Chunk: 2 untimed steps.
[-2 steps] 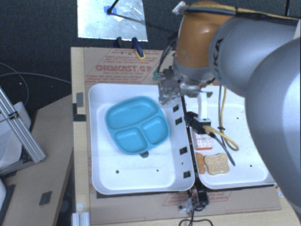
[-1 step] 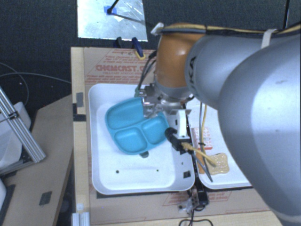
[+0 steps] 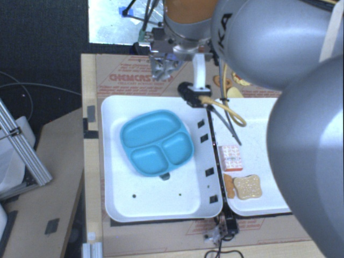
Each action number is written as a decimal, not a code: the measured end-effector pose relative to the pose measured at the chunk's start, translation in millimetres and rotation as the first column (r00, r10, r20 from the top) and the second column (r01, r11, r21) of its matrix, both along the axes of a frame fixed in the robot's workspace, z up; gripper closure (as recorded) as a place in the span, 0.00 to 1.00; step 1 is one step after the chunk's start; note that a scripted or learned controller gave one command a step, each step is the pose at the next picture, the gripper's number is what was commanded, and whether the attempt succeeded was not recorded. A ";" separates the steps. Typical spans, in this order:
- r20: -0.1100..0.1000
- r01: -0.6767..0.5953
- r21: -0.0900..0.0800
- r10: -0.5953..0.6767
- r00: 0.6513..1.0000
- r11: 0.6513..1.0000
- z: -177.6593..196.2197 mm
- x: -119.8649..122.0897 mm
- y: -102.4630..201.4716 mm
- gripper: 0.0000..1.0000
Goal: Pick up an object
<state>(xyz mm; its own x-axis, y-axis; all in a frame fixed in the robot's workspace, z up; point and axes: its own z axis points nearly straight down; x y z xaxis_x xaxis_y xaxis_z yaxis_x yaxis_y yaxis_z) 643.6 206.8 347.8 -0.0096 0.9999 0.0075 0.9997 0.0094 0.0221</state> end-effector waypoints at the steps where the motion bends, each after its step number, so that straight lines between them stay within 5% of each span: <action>1: -0.001 0.002 -0.002 -0.002 1.000 1.000 163.3 25.4 11.6 1.00; 2: -0.019 0.001 -0.004 -0.001 1.000 1.000 190.3 -38.4 29.2 1.00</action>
<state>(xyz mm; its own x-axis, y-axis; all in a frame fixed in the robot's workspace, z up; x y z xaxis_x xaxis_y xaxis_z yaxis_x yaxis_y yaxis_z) 605.2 236.0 538.1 -0.0085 1.0000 0.0036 1.0000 0.0085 0.0032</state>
